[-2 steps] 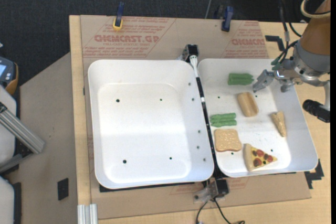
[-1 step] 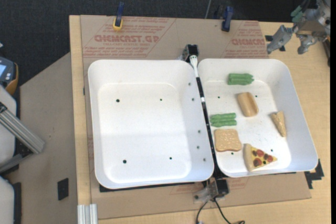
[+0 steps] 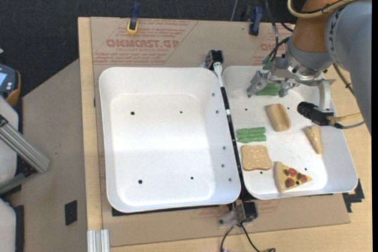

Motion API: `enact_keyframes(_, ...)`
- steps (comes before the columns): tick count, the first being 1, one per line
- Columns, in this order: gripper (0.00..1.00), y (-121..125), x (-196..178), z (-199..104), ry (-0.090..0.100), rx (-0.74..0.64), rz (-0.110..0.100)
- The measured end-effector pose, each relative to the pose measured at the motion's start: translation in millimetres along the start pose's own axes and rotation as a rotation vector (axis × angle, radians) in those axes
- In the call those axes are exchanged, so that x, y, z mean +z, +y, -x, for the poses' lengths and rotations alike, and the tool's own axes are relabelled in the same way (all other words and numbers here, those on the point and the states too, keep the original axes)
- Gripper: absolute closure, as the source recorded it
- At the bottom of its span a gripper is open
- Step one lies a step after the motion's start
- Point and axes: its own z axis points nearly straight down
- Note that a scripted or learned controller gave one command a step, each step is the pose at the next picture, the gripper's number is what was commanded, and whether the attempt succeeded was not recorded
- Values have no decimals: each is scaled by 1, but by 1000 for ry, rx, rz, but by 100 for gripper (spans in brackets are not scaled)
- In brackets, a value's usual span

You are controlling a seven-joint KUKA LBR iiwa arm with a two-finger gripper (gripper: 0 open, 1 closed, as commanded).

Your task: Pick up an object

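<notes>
My gripper is low over the far end of the right bin, its two grey fingers spread apart, one to each side of a green item lying on the bin floor. The green thing sits in the gap between them (I cannot tell whether either finger is touching it), and it rests flat on the white surface. My arm comes in from the right, with the orange band just above the wrist. Nearer the camera in the same bin lie a bread roll, a green bean pod close to the divider, a slice of toast, a pizza slice and a small tan wedge near the right wall. The left bin stands just beside it.
</notes>
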Motion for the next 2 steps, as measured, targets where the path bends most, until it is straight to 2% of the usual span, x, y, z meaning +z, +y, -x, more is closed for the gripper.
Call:
enact_keyframes(1,0,20,-110,-11,-6,2,25)
enact_keyframes(2,0,17,-53,-92,0,-3,6)
